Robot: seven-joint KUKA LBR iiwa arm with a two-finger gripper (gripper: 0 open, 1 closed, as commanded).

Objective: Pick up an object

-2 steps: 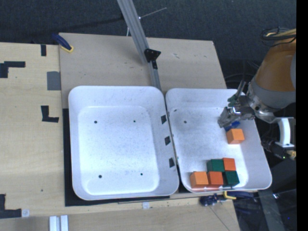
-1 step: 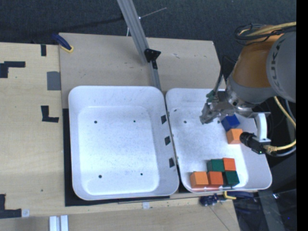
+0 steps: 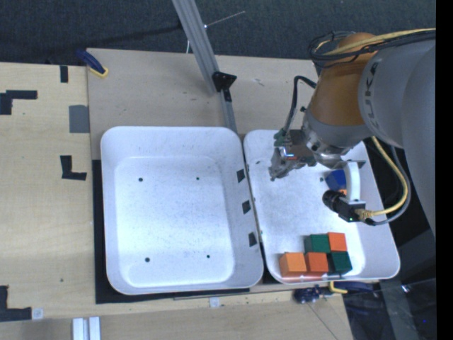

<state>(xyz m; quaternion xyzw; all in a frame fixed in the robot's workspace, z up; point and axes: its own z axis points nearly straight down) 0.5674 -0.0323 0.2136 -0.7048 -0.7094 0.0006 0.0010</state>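
Observation:
My gripper hangs over the upper left part of the right bin, below the grey wrist and its orange band. Nothing shows beneath it but bare bin floor. Several small blocks sit clustered at the near end of that bin: an orange block at the left, a green block and another orange block behind, and a dark green block at the right. A blue object peeks out from under the arm, mostly hidden.
The left bin lies beside the right one, their rims touching in the middle. A slanted metal pole stands behind the bins. Yellow and black cables loop off the arm at the right.

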